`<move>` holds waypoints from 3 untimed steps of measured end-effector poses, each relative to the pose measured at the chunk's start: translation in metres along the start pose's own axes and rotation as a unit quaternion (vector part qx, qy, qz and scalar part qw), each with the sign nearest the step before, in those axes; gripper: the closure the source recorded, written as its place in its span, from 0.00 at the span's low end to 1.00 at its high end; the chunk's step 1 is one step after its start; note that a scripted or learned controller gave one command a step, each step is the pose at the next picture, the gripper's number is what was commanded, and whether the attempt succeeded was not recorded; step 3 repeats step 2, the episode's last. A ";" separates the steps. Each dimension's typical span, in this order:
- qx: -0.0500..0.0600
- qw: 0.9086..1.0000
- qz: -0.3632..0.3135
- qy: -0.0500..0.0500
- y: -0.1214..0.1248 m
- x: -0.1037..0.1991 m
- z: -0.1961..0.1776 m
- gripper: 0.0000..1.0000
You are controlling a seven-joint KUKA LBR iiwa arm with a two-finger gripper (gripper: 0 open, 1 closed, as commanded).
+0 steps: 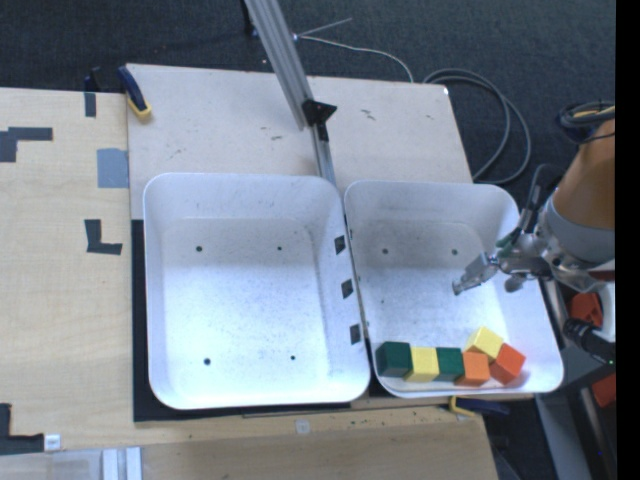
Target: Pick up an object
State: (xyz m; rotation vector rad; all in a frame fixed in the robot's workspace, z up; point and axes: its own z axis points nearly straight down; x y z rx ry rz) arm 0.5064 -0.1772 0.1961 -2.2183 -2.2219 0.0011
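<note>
Blocks [450, 361] are sitting in a row at the near edge of the right bin [420, 203]. The claw [488, 271] is hanging above them, holding nothing — I cannot tell how open it is. Next it needs to go down over one block.

A pale wooden worktop [60, 298] carries a lighter board [250, 118] bearing scuff marks. A slanted metal rail [280, 43] crosses the board's top edge, ending at a black bracket [318, 113]. A blue and yellow clamp [134, 92] grips the board's upper left corner. Grey and black tape pieces [110, 168] lie on the wood to the left. Grey cables [490, 98] loop over dark carpet [500, 18] beyond the board's right side.
</note>
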 end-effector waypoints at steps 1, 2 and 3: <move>0.000 1.000 0.000 0.000 0.000 0.001 -0.010 1.00; 0.000 1.000 0.000 0.000 0.000 0.001 -0.009 0.00; 0.000 1.000 0.000 0.000 0.000 0.001 -0.009 0.00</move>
